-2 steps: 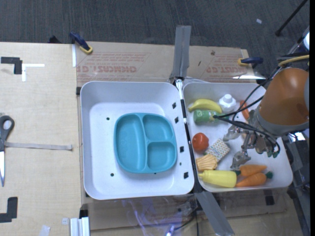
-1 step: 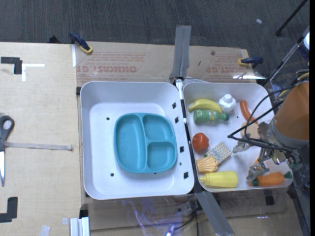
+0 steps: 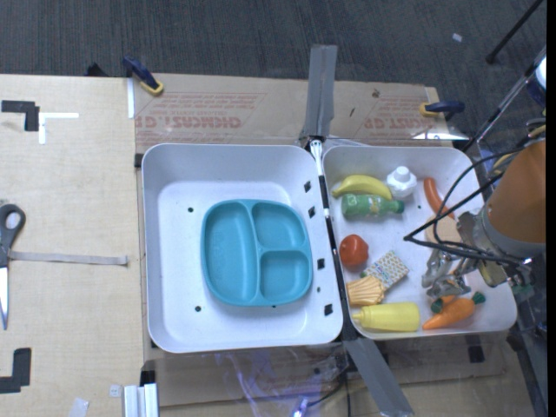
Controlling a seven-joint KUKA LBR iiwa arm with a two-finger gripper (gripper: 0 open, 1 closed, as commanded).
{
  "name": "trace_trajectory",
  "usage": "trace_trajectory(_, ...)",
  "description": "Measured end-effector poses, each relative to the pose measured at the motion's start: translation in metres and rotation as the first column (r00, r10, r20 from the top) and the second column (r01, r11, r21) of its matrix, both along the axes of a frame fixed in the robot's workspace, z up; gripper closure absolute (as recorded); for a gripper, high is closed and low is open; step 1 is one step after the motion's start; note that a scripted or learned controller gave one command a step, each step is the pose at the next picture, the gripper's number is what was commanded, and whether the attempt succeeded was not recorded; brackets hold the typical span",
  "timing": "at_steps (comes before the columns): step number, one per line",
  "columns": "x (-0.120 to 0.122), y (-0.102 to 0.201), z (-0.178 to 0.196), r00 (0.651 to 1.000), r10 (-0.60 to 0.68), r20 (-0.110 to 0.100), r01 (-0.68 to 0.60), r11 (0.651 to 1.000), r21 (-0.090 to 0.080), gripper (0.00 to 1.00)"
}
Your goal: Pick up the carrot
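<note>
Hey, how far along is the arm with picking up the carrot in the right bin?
Done: the arm has reached into the right-hand shallow white bin, and its two-finger gripper hangs just above the orange carrot with the green top. In hand: nothing visibly; the carrot lies on the bin floor near the front right corner, beside the yellow squeeze bottle. Left: closing on the carrot and lifting it.

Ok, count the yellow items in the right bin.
3: a curved yellow plastic banana near the bin's far left, a yellow squeeze bottle along the near wall, ridged yellow fries just above it. The arm may hide more.
</note>
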State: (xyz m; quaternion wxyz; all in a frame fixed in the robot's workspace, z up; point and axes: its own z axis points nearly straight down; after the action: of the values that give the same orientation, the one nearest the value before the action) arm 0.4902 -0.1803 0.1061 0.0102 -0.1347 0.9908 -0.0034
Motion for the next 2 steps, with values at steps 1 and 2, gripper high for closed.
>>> trace_trajectory(1,0.0027,0.003,0.0022,1.0,0.002,0.007,-0.002,1.0,0.003,0.0)
trace_trajectory(2,0.0078,-0.0056,-0.0046,0.952,0.307,0.012,-0.307,0.952,0.008,0.0)
